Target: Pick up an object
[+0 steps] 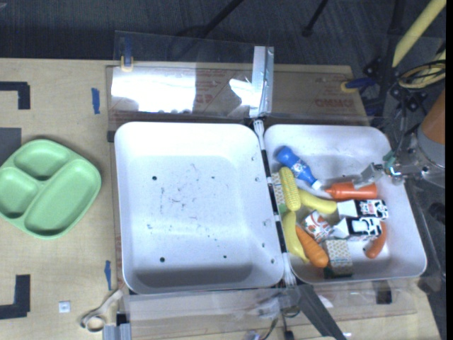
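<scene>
The right bin (pixel 407 261) holds a heap of toy items: a blue bottle (pixel 293 164), a corn cob (pixel 288 188), a yellow banana (pixel 316 202), an orange carrot (pixel 312 246), a red-orange vegetable (pixel 352 188), a black-and-white box (pixel 367 217) and a red sausage (pixel 376 245). My gripper (pixel 375 169) reaches in over the bin's right rim. It hangs just above and right of the red-orange vegetable. The grey arm (pixel 433 147) enters from the right edge.
The left bin (pixel 187 204) lies beside the right one. A green divided plate (pixel 46 188) rests on the bench at far left. A clear plastic panel (pixel 191 91) stands behind the bins. Scissors (pixel 99 316) lie at the bottom left.
</scene>
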Available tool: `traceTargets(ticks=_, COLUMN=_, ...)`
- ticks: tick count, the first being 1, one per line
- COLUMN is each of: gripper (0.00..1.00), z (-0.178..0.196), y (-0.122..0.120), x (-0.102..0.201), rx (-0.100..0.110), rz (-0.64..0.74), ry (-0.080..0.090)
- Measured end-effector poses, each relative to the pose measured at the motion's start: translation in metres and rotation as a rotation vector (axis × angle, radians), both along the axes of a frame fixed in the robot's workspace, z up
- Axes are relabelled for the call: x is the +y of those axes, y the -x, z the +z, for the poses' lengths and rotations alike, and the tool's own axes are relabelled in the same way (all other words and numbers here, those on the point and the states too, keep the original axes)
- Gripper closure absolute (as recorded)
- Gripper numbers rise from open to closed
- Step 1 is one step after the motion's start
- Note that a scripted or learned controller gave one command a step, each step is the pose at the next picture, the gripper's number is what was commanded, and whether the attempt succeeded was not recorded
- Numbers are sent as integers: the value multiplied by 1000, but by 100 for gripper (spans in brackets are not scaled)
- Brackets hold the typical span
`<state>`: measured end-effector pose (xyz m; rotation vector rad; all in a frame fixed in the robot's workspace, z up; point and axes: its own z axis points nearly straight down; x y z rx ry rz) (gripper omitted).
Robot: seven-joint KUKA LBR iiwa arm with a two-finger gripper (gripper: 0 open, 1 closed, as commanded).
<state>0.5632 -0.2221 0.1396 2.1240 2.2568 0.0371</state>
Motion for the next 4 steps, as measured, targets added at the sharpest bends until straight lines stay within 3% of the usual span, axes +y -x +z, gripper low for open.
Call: traceTargets(ticks=4, gripper=0, z=-2, y=0, x=0, rx=-7, rz=65, ry=6)
